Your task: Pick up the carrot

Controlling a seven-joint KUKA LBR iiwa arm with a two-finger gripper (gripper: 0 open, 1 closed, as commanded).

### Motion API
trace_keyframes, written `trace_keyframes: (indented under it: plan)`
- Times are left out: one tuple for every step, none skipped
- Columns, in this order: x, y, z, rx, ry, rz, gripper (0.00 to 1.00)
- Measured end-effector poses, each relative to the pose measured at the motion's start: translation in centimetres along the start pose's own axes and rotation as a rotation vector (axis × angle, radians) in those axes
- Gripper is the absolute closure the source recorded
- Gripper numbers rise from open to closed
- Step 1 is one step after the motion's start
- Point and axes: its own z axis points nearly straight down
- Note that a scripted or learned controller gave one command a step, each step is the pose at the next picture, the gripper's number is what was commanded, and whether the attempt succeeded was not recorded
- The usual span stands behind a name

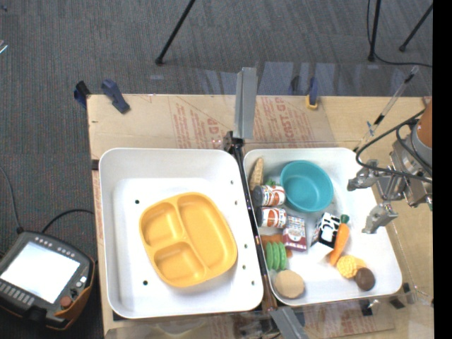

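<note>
The carrot [340, 241] is orange with a green top and lies tilted in the right bin [353, 162], near its front right. My gripper [359, 206] hovers over the bin's right side, just up and right of the carrot's green end. Its two fingers [355, 183] stand apart with nothing between them. The gripper is not touching the carrot.
Around the carrot lie a black-and-white box [326, 230], a yellow round biscuit [347, 266] and a brown ball [364, 278]. Further left are a teal bowl [307, 186], two cans [270, 195], a maroon packet [294, 233], green pods [277, 255] and a potato [289, 284]. The left bin holds a yellow divided plate [187, 239].
</note>
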Motion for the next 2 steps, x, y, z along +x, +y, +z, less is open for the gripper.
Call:
trace_keyframes:
  plan:
    - [-0.6,-0.6,14.9,0.002,-0.008,-0.026,0.0]
    - [0.1,0.9,15.9,0.009,-0.014,0.006,0.0]
